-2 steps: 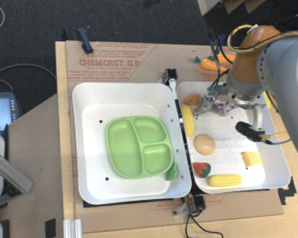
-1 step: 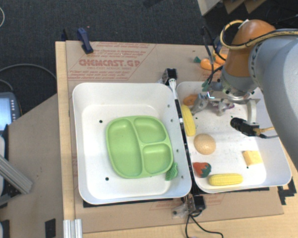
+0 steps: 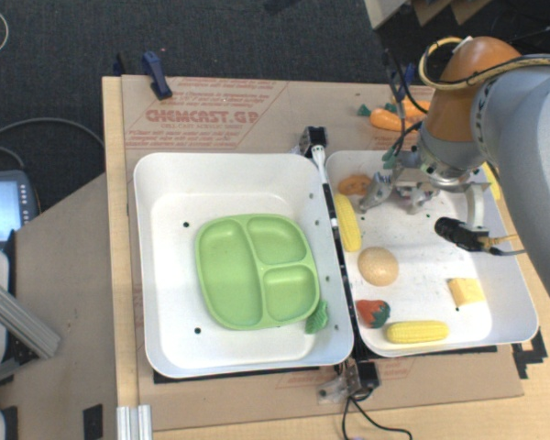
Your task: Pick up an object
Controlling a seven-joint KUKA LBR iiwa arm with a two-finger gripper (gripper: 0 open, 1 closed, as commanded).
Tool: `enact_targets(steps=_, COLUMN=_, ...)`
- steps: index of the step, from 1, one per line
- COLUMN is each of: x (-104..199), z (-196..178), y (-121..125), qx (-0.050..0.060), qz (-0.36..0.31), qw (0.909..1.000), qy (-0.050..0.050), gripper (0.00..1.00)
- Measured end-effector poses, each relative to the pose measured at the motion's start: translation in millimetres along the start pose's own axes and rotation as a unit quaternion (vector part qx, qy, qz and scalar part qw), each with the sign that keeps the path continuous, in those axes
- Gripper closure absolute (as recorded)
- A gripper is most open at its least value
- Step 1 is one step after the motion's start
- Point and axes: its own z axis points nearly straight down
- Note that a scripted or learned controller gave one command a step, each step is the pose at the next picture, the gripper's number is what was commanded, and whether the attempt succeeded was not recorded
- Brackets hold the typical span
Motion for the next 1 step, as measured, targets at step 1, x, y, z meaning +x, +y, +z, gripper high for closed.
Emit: enact_targets(steps=1, x=19.3, z=-0.2, y=-0.1, qx=-0.002, qz=0.001, qw=1.0000, qy=-0.008, gripper=0.00)
